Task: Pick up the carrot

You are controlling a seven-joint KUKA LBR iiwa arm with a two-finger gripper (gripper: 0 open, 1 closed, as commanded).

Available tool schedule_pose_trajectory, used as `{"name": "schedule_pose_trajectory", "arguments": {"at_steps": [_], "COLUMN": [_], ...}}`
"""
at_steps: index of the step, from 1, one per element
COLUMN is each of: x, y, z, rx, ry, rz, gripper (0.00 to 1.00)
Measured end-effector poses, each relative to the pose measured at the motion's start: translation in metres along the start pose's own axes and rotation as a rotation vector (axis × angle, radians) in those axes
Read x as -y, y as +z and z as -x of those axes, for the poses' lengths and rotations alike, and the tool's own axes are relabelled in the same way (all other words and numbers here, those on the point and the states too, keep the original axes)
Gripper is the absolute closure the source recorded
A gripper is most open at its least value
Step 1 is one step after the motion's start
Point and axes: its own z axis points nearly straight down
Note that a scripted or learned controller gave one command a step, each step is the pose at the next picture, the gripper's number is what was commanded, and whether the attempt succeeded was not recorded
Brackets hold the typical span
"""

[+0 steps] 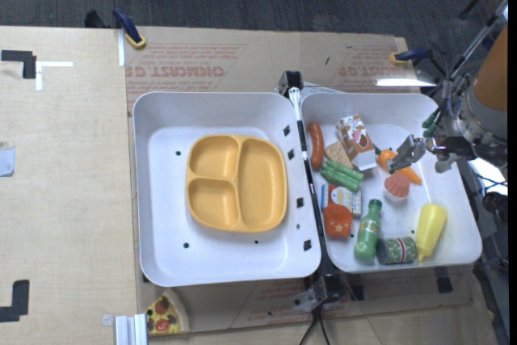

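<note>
The carrot [411,174], a small orange tapered piece, lies in the right bin [462,254] near its middle right. An orange ball-like toy [388,158] sits just to its left. My gripper [422,159] hangs over the carrot, reaching in from the right. Its two dark fingers stand apart, open, one [402,156] at the carrot's upper left end and the other [443,162] to its right. The carrot rests on the bin floor under the left finger and is partly covered by it.
A pink-red round toy [396,187], yellow bottle [430,226], can [396,250], green bottle [368,230], red bottle [338,220], green pod [341,174], sausage [315,143] and snack box [354,137] crowd the right bin. The left bin [153,198] holds a yellow divided plate [275,210].
</note>
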Motion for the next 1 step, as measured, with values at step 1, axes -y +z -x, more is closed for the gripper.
{"name": "schedule_pose_trajectory", "arguments": {"at_steps": [1], "x": [-0.0595], "y": [0.1098], "z": [0.0406], "rx": [-0.001], "ry": [0.204], "rz": [-0.001], "gripper": [0.00]}}
